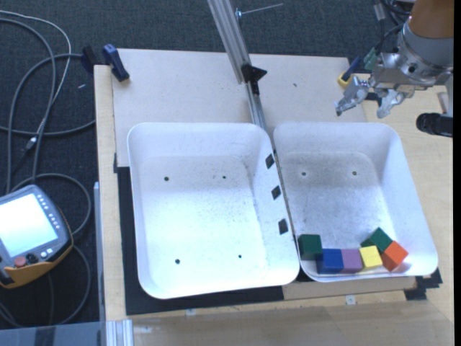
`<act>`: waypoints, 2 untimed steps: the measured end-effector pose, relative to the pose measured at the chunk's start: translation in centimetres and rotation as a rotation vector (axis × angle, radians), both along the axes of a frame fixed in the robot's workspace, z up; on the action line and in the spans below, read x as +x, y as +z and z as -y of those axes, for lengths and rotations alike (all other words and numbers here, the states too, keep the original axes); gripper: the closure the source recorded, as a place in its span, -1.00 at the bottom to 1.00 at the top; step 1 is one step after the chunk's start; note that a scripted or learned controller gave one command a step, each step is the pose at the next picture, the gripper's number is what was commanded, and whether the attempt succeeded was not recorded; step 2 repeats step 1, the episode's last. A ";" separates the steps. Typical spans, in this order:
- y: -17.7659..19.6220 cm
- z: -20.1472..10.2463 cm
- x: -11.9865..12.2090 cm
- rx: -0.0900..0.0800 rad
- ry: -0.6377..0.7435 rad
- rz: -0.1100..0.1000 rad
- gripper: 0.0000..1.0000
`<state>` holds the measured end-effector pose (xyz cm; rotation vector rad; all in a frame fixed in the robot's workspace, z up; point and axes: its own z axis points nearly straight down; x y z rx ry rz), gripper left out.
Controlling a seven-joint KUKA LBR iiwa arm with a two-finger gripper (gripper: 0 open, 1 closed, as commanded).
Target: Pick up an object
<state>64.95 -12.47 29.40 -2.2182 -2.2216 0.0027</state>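
**Ana:** Two fingers on the gripper [369, 104], spread apart with nothing between them. It hangs in the upper right of the frame, above the bench [180, 85], just beyond the far rim of the right bin [407, 171].

**Ben:** And the arm [432, 20] itself?

**Ana:** Cut off by the top right corner, so only the orange band and the grey wrist show. Cables blur into it there.

**Ben:** Where are the blocks?

**Ana:** Huddled along the near wall of the right bin, lower right, well apart from the gripper. From left: a dark green cube [310, 246], a blue cube [332, 260], a purple cube [351, 259], a yellow cube [370, 256], an orange cube [394, 255]. A second green block [377, 238] sits behind the yellow and orange ones, partly hidden by them.

**Ben:** Are they touching?

**Ana:** They look pressed together, though the gaps are hard to judge.

**Ben:** Anything else?

**Ana:** The left bin [144, 193] at centre left, and a handheld pendant [29, 233] at the left edge, partly cropped.
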 end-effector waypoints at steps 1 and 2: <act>-9.6 6.7 -1.0 0.000 -0.007 -0.008 -1.00; -9.6 6.7 -1.0 0.000 -0.007 -0.008 -1.00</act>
